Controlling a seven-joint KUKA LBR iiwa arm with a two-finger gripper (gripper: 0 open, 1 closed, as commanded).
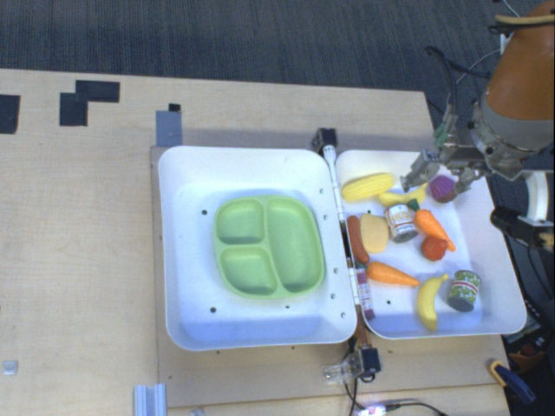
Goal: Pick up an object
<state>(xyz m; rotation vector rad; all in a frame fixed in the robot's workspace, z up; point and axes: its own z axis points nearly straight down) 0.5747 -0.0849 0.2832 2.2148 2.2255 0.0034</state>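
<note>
My gripper (440, 178) hangs over the back of the right bin (499, 258) with its fingers spread open. A purple toy fruit (444, 191) lies just below, between the fingertips, and they are not closed on it. Close by lie a yellow corn cob (368, 185), a small tin can (401, 222), an orange carrot (431, 224) and a red tomato (434, 249). Toward the front of the bin are a second carrot (392, 275), a banana (428, 300) and a green can (464, 289).
The left bin (186, 232) holds a green divided plate (269, 245). A beige potato (374, 232) and a brown sausage (354, 237) lie against the right bin's left wall. The arm's orange band (523, 63) rises at the right edge.
</note>
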